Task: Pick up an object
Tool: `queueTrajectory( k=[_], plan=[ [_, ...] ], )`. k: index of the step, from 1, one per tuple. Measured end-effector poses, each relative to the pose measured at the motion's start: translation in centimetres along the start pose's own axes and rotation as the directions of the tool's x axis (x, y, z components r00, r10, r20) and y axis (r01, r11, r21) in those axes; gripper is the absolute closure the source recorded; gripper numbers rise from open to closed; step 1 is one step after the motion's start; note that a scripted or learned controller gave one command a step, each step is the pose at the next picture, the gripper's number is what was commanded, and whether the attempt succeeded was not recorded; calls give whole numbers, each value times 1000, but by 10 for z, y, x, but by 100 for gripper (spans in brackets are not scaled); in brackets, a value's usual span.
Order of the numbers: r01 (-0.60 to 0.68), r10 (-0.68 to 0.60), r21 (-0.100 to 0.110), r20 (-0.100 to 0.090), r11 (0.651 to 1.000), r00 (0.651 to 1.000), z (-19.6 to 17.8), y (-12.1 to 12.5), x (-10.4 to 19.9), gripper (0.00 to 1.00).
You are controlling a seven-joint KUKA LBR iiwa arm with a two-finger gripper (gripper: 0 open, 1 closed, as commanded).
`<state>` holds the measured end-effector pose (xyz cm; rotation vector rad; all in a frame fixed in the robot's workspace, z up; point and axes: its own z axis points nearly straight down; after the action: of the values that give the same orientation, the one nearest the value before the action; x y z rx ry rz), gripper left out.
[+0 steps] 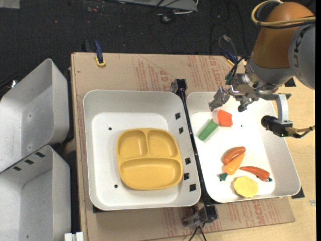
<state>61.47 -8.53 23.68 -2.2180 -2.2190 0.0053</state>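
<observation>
The right bin point(281, 154) holds several toy foods: an orange-red block point(225, 118), a green piece point(207, 130), an orange carrot-like piece point(232, 158), a red chili pepper point(256, 172) and a yellow round slice point(245, 187). My gripper point(231, 100) hovers over the bin's far side, just above the orange-red block. Its two dark fingers stand spread apart with nothing between them. The grey arm with its orange band point(281, 29) comes in from the upper right.
The left bin point(95, 134) holds a yellow divided plate point(149, 158). A black divider point(188, 134) runs between the two bins. Two white containers point(30, 134) sit off the bench at the left. A black fitting point(273, 124) hangs at the right bin's far right.
</observation>
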Motion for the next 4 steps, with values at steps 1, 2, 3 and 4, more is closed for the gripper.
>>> queueTrajectory(
  k=[1,2,3,4],
  plan=[
    [-2,2,0,0,1000,1000,43,-1,1,0],
    [-3,3,1,0,1000,1000,100,-7,-8,0],
    [-3,3,-7,2,1000,1000,87,-5,-8,100],
    [-2,3,-12,2,1000,1000,34,-7,-18,100]
  ],
)
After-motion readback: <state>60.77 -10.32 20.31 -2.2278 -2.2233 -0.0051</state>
